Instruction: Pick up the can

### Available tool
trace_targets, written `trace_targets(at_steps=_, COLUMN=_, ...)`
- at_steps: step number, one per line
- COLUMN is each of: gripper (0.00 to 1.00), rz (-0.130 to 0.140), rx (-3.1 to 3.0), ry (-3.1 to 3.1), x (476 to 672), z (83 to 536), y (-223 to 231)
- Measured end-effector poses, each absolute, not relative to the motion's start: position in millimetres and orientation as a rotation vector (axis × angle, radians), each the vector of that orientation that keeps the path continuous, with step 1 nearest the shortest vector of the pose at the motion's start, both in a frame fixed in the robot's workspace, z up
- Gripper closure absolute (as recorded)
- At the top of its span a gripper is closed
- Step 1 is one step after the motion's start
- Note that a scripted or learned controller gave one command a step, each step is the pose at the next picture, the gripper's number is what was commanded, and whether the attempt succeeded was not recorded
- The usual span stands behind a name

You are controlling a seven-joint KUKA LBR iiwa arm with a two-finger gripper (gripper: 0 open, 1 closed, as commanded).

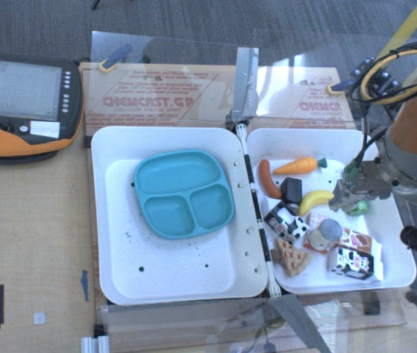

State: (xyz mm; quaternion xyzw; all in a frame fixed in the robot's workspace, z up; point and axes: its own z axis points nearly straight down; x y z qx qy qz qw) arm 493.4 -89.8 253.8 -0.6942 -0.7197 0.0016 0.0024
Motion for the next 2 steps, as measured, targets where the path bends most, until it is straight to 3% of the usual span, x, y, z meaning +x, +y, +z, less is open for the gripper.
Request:
trace_targets(at_steps=1, gripper=1.00, rz=0.004, rx=-2.305, ry=-2.133, x=491.5, z=312.3, y=-94.0)
trace_targets(at_steps=2, gripper=1.00, rz=0.008, rx=-2.386, ry=-2.037, x=478.6, z=264.8, y=-31.6)
